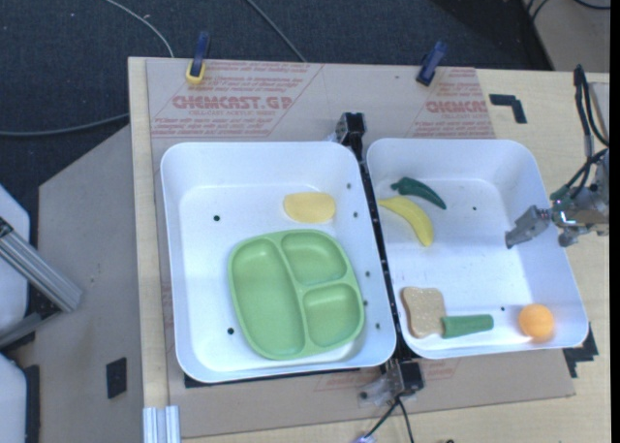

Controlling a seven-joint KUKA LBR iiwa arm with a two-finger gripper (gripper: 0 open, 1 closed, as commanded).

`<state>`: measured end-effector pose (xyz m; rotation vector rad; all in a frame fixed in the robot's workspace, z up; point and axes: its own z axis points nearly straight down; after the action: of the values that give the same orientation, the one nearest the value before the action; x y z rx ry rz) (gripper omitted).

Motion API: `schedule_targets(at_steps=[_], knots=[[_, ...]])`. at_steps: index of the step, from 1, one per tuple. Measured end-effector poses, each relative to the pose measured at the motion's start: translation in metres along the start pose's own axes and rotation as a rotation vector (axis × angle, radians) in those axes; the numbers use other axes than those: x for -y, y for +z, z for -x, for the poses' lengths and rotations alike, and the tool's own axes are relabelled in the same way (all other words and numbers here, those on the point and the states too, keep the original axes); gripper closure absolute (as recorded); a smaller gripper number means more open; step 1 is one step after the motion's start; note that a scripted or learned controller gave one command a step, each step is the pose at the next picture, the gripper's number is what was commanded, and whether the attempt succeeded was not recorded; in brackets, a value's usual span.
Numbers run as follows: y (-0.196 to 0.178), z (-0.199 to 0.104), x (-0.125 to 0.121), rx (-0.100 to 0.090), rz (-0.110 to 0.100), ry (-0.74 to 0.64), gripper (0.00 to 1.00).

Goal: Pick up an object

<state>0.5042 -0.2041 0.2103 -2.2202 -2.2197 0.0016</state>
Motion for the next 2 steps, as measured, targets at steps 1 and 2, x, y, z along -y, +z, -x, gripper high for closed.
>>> schedule_targets(at_steps=[1,2], knots=[[0.0,0.0,0.0,0.0,0.001,0.0,0.0],[0.044,-0.008,0.002,-0.001,0.0,0.0,0.0]])
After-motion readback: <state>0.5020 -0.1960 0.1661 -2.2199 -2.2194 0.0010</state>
